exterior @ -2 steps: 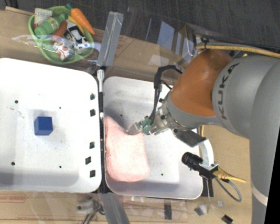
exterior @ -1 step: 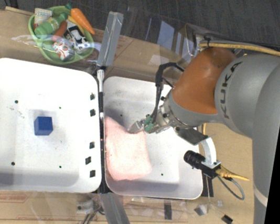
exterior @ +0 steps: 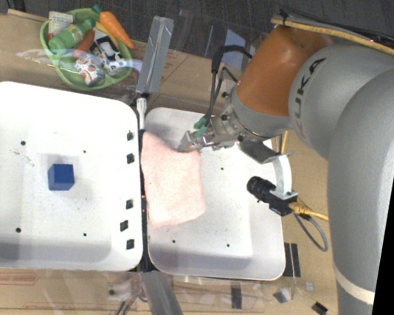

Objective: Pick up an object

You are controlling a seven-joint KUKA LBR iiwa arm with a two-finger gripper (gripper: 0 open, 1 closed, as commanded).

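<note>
A pale pink cloth (exterior: 172,183) lies flat along the left side of the right bin (exterior: 241,250). My gripper (exterior: 194,139) is low over the back of that bin, its tip at the cloth's far right corner, touching or just above it. The wrist hides the fingers. A small blue cube (exterior: 61,176) sits alone in the middle of the left bin (exterior: 17,115), far from the gripper.
A green bowl (exterior: 87,52) full of toy food, with an orange carrot on top, stands on the bench behind the left bin. A grey divider bar (exterior: 155,52) rises between the bins at the back. Tape strips lie in front of the bins.
</note>
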